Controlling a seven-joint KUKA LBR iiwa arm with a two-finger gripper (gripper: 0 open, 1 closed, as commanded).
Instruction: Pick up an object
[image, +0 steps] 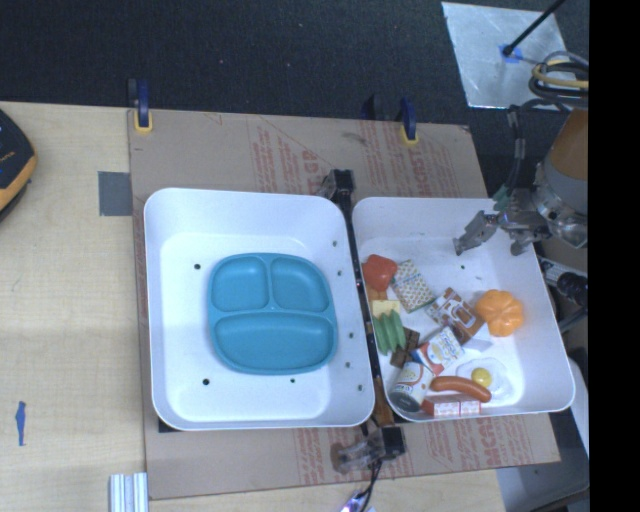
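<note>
Gripper (478, 236) hangs over the right bin's (560, 370) bare upper corner; whether it is spread or pressed together, I cannot tell. Nothing looks picked: the orange pumpkin (499, 312) and other toys lie in the bin, so the whole grasp seems left.

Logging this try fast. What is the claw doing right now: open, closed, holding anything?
Claw: above the right bin's far corner; cannot be told whether open or closed.

Grey metal pincer (487, 232), silver wrist, orange band (568, 148), yellow-black cables.
</note>
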